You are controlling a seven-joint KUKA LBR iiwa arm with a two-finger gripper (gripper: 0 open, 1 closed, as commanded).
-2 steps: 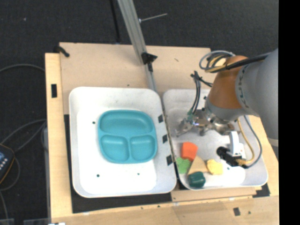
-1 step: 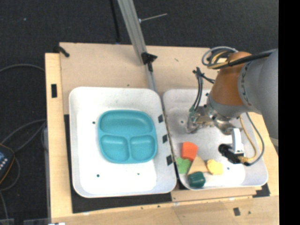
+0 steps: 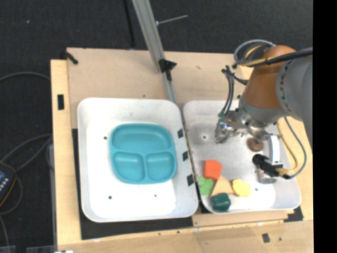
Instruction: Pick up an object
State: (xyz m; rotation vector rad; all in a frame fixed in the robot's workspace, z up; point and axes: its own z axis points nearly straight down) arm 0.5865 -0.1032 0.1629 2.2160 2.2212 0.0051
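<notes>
In the right bin (image 3: 202, 117), several small toys lie near the front edge: an orange block (image 3: 212, 168), a light green piece (image 3: 205, 185), a tan wedge (image 3: 224, 185), a yellow piece (image 3: 241, 187) and a dark green piece (image 3: 221, 201). My gripper (image 3: 225, 130) hangs over the bin's middle, behind the toys and apart from them, below the orange band of the arm (image 3: 263, 88). Nothing shows between its fingers.
The left bin (image 3: 92, 141) holds a turquoise divided plate (image 3: 142, 153). A slanted metal pole (image 3: 150, 30) rises from the bench behind the two bins. Cables hang around the wrist at the right.
</notes>
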